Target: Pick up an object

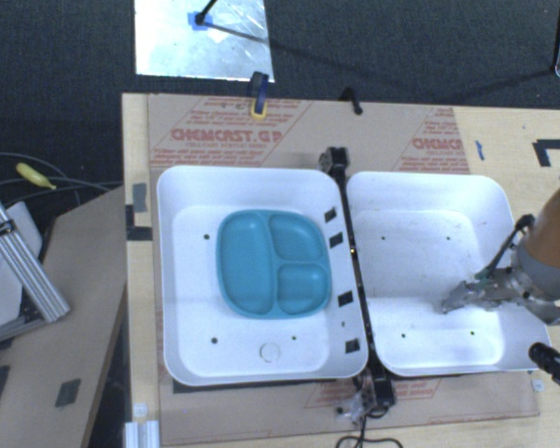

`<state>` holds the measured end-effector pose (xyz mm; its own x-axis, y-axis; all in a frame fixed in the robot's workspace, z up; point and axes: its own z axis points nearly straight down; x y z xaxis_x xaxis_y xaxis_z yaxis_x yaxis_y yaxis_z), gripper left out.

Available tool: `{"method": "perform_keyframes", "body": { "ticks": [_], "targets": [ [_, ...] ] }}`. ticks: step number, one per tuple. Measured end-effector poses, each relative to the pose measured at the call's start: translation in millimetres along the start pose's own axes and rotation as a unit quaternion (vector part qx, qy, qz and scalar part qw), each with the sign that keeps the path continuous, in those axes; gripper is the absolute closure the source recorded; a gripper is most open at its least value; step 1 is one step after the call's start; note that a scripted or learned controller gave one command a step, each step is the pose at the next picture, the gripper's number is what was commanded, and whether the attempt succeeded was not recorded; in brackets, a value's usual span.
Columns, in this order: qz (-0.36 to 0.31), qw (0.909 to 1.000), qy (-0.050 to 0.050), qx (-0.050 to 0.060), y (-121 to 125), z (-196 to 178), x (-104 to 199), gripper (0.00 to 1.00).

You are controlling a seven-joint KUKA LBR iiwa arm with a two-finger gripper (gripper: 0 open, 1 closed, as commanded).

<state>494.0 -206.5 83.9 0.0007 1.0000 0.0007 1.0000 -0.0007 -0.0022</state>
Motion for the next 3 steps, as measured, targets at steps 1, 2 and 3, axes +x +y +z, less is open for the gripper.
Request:
{"method": "perform_keyframes", "body": {
  "ticks": [1, 2, 3],
  "targets": [
    [-0.009, 0.9999, 0.002, -0.005, 83, -1, 116, 0.0],
    [-0.007, 0.9999, 0.001, -0.007, 86, -108, 210, 0.0],
    [-0.004, 1.0, 0.001, 0.0, 39, -125, 245, 0.0]
  ]
}}
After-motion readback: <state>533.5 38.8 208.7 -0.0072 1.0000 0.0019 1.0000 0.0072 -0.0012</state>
